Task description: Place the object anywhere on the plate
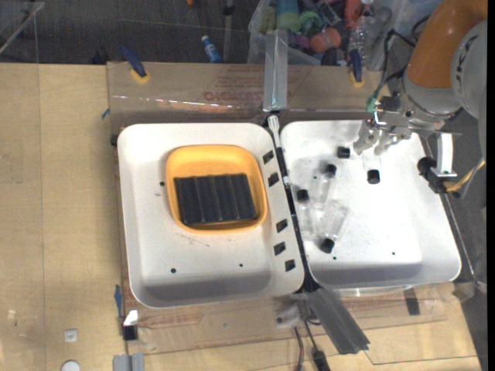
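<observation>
Gripper (373, 144) hovering over right bin (433, 246), fingers apart, holding nothing. Clear bottles (325, 207) w/ black caps lying below. Orange plate (215, 159) sitting in left bin (147, 269), carrying black ridged block (214, 198).

Left of the claw (373, 144), the plate (214, 161) is orange-yellow and carries a black ribbed slab (214, 198). Both bins (147, 207) are white. Below the claw lie clear vials (325, 219) with black caps. The arm (445, 37) is grey and orange.
</observation>
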Controlling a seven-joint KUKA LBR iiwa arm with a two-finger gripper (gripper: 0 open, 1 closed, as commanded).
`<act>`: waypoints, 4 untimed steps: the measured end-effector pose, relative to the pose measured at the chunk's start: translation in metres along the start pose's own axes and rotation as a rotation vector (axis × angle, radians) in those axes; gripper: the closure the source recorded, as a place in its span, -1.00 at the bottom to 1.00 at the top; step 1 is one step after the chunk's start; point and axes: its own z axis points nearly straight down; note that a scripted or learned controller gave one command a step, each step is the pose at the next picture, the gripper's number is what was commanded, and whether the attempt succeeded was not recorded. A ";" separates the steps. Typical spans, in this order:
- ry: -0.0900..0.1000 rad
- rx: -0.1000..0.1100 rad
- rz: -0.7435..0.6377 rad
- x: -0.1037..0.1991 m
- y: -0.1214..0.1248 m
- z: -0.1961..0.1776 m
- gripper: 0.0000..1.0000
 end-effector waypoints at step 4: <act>-0.004 -0.006 -0.956 -0.077 0.009 -0.199 1.00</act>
